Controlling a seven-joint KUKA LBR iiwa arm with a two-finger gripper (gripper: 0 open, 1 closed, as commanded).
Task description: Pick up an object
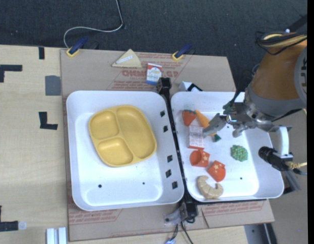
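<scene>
The grey arm with its orange band reaches in from 3 o'clock, and its pincer (218, 127) hangs low over the right-hand shallow white bin (266, 187), near that bin's centre. Its dark fingers point toward 9 o'clock; whether they are spread or closed cannot be told, and nothing can be seen between them.

Just at the fingertips, toward 9 o'clock, lies a pale pink-and-white rectangular packet (196, 136); any print on it is too small to read. At 12 o'clock from the packet sit a red pepper-shaped toy (188, 117) and an orange carrot-shaped piece (201, 118), close together. Toward 6 o'clock lie two red wedge-shaped pieces (200, 158) (217, 171) and, nearest the bin's bottom edge, a tan curled croissant-like toy (210, 187). A green bumpy broccoli-like toy (239, 153) sits apart at 4 o'clock from the pincer, with bare white floor around it.

The left-hand white bin (75, 151) holds a yellow three-compartment plastic plate (122, 135), with open floor toward 6 o'clock.

Beyond the bins at 12 o'clock, on the brown cardboard sheet (218, 67) covering the counter, stand a small red, white and blue carton (154, 74) and a tan triangular wedge (128, 59). Faint red lettering on the cardboard is unreadable.
</scene>
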